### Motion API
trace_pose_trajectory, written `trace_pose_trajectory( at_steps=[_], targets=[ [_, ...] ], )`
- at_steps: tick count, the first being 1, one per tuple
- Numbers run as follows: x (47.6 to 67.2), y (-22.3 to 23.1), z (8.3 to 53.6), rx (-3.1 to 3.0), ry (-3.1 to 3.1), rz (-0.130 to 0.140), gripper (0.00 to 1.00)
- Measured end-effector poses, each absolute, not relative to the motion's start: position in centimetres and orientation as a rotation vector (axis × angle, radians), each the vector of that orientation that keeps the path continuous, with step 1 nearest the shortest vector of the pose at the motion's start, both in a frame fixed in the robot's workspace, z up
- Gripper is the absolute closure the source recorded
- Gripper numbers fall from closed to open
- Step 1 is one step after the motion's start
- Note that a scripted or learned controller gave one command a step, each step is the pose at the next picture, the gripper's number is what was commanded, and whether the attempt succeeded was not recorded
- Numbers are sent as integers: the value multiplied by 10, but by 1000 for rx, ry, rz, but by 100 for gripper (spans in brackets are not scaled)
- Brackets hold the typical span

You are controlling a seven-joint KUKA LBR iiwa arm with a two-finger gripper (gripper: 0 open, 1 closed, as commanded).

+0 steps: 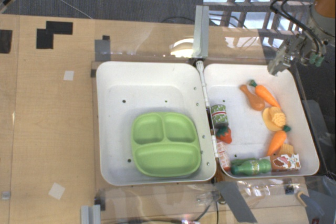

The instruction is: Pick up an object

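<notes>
Two white bins (113, 92), one green plate (166, 144), two carrots (265, 94), one green bottle (251, 166)

Green divided plate (166, 144) in left bin (113, 86)

So the arm (324, 5) is mostly grey up at the top right corner, with an orange band showing right at the frame edge. Black cables loop off it in a couple of arcs. The wrist end gets cluttered: small metal-looking bits, a touch of teal or green, thin wires. The gripper (276, 65) is a pale grey, kinda blurry piece tapering down to a blunt tip.
</notes>
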State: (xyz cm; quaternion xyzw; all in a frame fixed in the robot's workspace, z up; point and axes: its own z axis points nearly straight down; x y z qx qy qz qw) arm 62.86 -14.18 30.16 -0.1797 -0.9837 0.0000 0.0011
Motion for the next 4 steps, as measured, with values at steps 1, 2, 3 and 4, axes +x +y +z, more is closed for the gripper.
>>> trace_pose_trajectory(
  at_steps=[1, 2, 3, 4],
  targets=[
    [661, -115, 303, -664, -3081, -3, 100],
    [658, -120, 385, -1140, -2943, -4, 100],
    [571, -125, 301, -1094, -2946, 0, 100],
    [624, -61, 346, -1221, -2906, -10, 100]
  ],
)
